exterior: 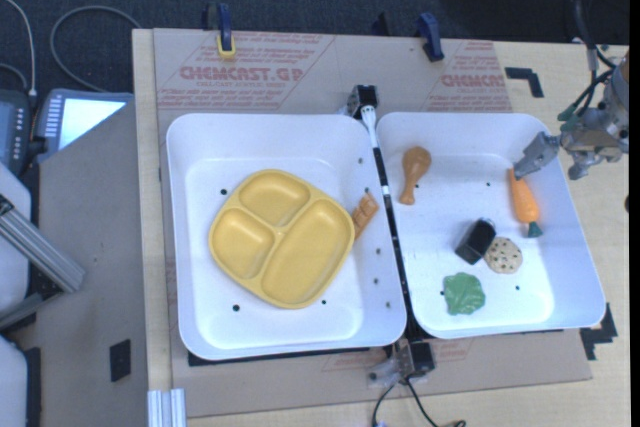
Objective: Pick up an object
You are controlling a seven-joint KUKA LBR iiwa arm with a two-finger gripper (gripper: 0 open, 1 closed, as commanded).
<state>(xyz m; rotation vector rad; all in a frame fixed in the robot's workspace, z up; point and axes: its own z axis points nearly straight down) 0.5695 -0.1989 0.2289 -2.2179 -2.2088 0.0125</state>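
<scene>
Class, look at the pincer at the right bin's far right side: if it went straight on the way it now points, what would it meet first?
Probably the toy carrot: the pincer points down-left toward its top end. Height above the bin is unclear from this slanted view.

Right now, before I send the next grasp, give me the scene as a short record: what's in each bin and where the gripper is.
left bin: yellow divided plate; small tan piece at the plate's right edge
right bin: drumstick, carrot, black block, cookie, green leafy piece
gripper: over the right bin's upper right corner, just above the carrot
held: nothing seen between the fingers
</scene>
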